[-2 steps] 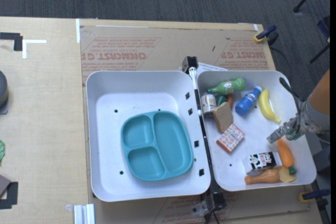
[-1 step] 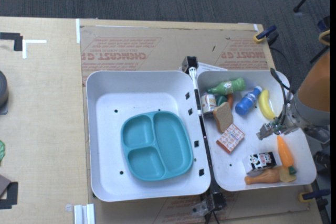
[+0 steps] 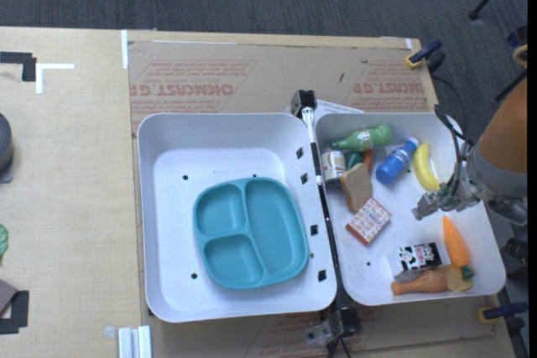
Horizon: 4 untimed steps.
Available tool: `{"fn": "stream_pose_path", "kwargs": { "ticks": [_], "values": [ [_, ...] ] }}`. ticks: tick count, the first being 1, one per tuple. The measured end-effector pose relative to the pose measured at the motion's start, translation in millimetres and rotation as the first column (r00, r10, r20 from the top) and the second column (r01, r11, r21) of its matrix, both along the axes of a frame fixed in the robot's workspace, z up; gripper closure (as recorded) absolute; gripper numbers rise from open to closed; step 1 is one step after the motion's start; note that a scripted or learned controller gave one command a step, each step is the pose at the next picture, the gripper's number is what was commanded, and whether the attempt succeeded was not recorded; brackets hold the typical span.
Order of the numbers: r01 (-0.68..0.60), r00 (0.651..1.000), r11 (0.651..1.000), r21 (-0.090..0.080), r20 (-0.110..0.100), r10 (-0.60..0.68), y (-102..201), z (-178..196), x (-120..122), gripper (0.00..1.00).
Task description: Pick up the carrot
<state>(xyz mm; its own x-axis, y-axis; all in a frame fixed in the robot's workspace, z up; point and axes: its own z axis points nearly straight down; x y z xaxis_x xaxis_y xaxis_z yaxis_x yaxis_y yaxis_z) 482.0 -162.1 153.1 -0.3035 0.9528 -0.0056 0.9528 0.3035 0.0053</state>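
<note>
On the left of the frame the bare wooden bench (image 3: 67, 180) runs wide and open. Next comes the left bin (image 3: 164, 147), holding one teal divided plate (image 3: 249, 232) with three compartments, lying near the middle with white floor free all round it, widest along the upper edge. A black clip strip runs down the seam where the two bins meet.

The right bin (image 3: 369, 281) is crowded. Against its left wall stands one small can (image 3: 332, 166), with one slice of bread (image 3: 357, 186) just beside it and one green bottle (image 3: 362, 138) above. One red-patterned box (image 3: 368, 220) lies near the bin's centre, with open floor below it. Further right are one blue bottle (image 3: 394, 162) and one banana (image 3: 425, 167). Low in the bin sits one black-and-white carton (image 3: 417, 256), and below it one long brownish-orange piece (image 3: 419, 284) along the lower rim.

The carrot (image 3: 455, 242) lies at the lower right of the frame, close to the bin's right rim, pointing up and down. The gripper (image 3: 426, 206) hangs just above and left of its upper tip, over a bare patch; whether its fingers are apart or together I cannot tell
</note>
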Motion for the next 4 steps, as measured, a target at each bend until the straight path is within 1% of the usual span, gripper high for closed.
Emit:
{"fn": "stream_pose_path", "kwargs": {
  "ticks": [1,2,3,4],
  "values": [
    [0.001,1.0,1.0,0.0,0.0,-0.001,-0.1,0.0,-0.1,0.0],
    [-0.22,0.976,0.976,0.004,-0.006,0.22,-59.2,-62.0,-3.1,0.0],
    [-0.37,0.929,0.929,-0.001,-0.003,0.37,-60.0,-3.1,-1.8,0.0],
    [-0.532,0.847,0.847,-0.002,0.001,0.532,-59.5,-31.2,0.0,0.0]
  ]
}}
